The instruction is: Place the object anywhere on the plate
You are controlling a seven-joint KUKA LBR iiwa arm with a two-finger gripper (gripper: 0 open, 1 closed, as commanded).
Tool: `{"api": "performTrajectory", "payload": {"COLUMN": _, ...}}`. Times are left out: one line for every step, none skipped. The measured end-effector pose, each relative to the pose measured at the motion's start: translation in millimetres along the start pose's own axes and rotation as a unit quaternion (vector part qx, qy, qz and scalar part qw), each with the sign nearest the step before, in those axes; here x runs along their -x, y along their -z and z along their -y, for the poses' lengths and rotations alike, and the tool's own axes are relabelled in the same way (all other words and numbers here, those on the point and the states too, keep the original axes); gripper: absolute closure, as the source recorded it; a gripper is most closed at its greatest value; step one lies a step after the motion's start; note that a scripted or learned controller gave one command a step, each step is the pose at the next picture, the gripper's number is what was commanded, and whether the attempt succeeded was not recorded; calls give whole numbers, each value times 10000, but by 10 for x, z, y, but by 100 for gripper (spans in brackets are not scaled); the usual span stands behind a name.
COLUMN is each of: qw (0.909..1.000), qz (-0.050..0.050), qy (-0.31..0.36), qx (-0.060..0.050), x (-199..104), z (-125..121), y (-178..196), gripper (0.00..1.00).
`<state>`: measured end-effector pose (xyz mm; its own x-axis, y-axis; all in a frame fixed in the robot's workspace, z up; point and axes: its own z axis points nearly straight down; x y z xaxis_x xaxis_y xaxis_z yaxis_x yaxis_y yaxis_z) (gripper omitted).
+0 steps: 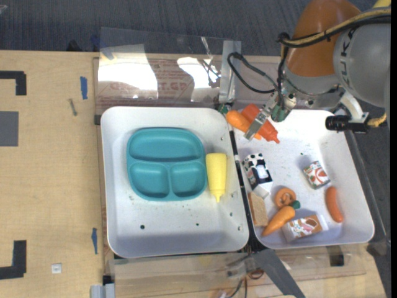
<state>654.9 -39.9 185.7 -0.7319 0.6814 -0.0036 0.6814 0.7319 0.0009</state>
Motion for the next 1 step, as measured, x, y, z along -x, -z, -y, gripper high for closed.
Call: {"api": "performTrajectory", "payload": {"qw": 9960, "qz": 8, "qy": 896, "qx": 20, "x": -295, "z": -345, "y": 64, "gripper": 100}}
